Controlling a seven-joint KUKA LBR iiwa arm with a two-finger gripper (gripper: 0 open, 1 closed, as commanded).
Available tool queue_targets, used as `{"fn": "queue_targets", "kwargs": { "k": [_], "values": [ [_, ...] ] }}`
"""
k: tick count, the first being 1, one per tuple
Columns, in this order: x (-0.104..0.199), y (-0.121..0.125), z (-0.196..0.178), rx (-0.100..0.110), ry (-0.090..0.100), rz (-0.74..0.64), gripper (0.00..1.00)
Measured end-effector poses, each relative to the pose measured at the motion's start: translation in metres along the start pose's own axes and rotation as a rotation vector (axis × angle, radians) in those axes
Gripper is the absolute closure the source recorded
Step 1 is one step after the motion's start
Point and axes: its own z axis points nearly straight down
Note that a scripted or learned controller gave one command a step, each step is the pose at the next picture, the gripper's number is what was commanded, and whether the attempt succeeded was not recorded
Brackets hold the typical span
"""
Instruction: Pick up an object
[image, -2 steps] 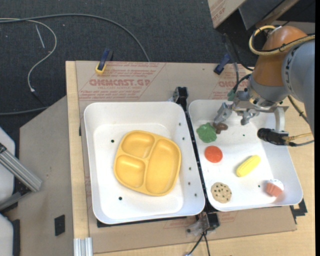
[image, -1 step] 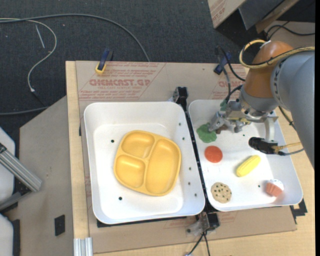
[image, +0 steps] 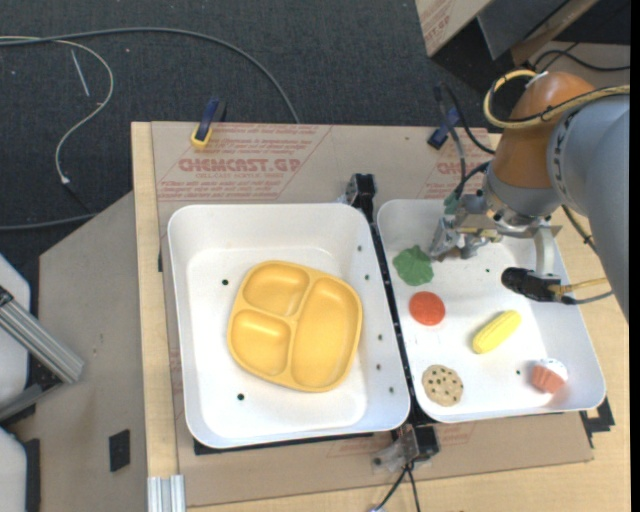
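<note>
Two shallow white bins sit side by side on the cardboard-covered bench (image: 270, 150). Nearest the camera in the right bin (image: 590, 385) lie a round chocolate-chip cookie (image: 441, 384) and a pink-and-white piece (image: 548, 376), both well below the gripper. Closer to it are a yellow corn cob (image: 496, 331) and a smooth red tomato (image: 428, 308). A crinkled green lettuce leaf (image: 412, 266) lies just below and left of the gripper (image: 452, 238), which hangs low at the bin's far end; whether it is spread or closed cannot be told, and nothing shows in its grasp. The left bin (image: 190, 250), well off to its left, holds a glossy yellow divided plate (image: 296, 325) with three compartments.
</note>
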Motion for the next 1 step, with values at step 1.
{"fn": "queue_targets", "kwargs": {
  "k": [1],
  "values": [
    [0.0010,0.0114,-0.0544,-0.005,-0.002,0.000,1.00]
  ]
}}
